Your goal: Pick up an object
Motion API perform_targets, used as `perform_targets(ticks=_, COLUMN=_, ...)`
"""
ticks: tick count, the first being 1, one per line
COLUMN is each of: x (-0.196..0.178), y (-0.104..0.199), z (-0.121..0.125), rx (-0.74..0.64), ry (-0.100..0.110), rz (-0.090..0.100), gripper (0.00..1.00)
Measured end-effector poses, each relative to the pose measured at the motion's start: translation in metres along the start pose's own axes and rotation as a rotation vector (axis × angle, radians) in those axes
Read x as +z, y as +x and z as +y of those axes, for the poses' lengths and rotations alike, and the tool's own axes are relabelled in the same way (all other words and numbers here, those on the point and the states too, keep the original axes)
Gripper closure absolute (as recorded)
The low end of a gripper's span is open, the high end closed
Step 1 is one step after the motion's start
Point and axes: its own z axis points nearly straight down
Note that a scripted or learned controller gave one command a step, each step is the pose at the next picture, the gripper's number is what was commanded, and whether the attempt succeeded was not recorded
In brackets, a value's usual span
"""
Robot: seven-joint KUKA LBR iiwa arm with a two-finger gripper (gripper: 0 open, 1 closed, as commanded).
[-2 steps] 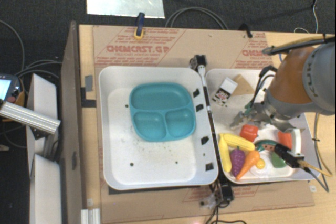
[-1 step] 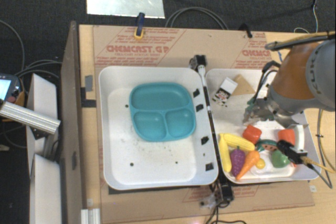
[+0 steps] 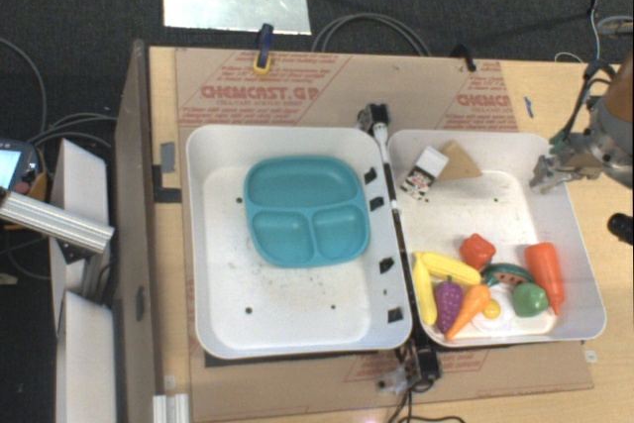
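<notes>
My gripper (image 3: 557, 169) hangs over the right bin's (image 3: 584, 243) 3 o'clock rim; I cannot tell how it is set. Nearest target: the large carrot (image 3: 546, 274), toward 6 o'clock from me, long axis running 12-to-6. The remaining toy food clusters beyond it toward 7 o'clock. Nothing held yet.

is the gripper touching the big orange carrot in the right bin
Apart. In the camera view the gripper sits at the right bin's upper right rim, and bare white floor lies between it and the big orange carrot lower down.
</notes>
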Motion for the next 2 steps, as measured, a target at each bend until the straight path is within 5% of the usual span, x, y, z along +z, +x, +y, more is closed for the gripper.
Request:
perform_targets(ticks=1, x=-0.0164, y=0.0081, z=0.0538, rx=-0.010, ry=0.005, rz=0.007, gripper=1.00)
perform_targets(ticks=2, x=-0.0149, y=0.0075, z=0.0510, rx=-0.008, ry=0.011, rz=0.008, gripper=0.00)
